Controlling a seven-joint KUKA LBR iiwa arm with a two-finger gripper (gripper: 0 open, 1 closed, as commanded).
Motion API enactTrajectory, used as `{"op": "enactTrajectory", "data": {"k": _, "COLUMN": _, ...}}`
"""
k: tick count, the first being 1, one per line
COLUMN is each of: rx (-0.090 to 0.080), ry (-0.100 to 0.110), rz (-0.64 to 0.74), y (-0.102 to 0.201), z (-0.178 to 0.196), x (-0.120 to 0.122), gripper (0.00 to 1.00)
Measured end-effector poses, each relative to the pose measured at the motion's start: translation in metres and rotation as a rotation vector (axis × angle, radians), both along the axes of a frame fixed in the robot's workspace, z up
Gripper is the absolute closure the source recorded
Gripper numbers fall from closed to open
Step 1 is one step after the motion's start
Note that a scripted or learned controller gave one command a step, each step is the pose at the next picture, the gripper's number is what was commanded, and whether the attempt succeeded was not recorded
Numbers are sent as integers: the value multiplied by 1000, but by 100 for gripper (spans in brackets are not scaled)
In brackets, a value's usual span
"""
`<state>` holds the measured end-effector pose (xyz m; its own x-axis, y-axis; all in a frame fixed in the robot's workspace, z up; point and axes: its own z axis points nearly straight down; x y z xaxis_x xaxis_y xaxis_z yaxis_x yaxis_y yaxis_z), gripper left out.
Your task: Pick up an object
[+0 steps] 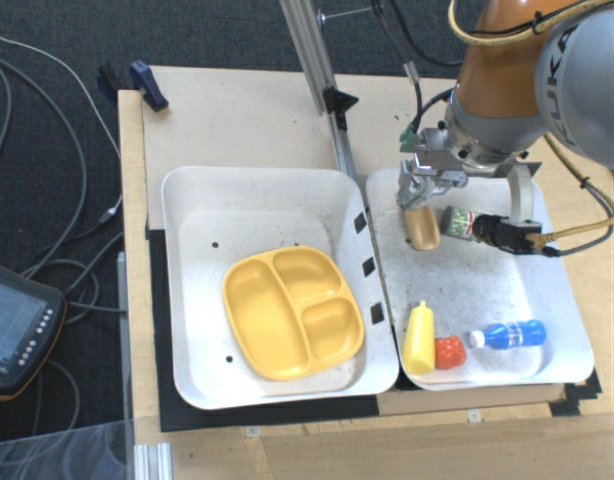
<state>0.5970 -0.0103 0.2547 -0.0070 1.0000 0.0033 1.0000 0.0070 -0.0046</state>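
We saw the tool [423, 190] hanging over the far part of the right bin [562, 298], under the grey arm [577, 78] with its orange band. A brown cup-like object [423, 228] was just below the tool, and its upper end seemed to sit between the fingers, so we took it as pinched by the tool, although the metal parts hid the contact partly. The long axis of this brown object ran nearly from the far side to the near side of the view, with the rounded lower end pointing toward the near edge of the desk [237, 108]. Just beside it, to its right, a small can with a green label [460, 222] lay on its side, its long axis across the bin. At the near edge of the right bin a yellow bottle [419, 338] lay with its narrow tip pointing away from us, touching a small red object [449, 352]. Near them a blue bottle [511, 336] lay on its side, its long axis across the bin and its white cap toward the red object. The left bin [187, 208] held a yellow divided plate [292, 311] with three compartments, lying flat and turned a little. A tablet [15, 328] rested on the dark floor at the left.
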Motion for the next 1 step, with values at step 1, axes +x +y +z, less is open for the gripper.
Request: {"op": "enactTrajectory", "data": {"k": 1, "rx": 0, "ry": 1, "rz": 0, "y": 55, "z": -18, "x": 5, "gripper": 100}}
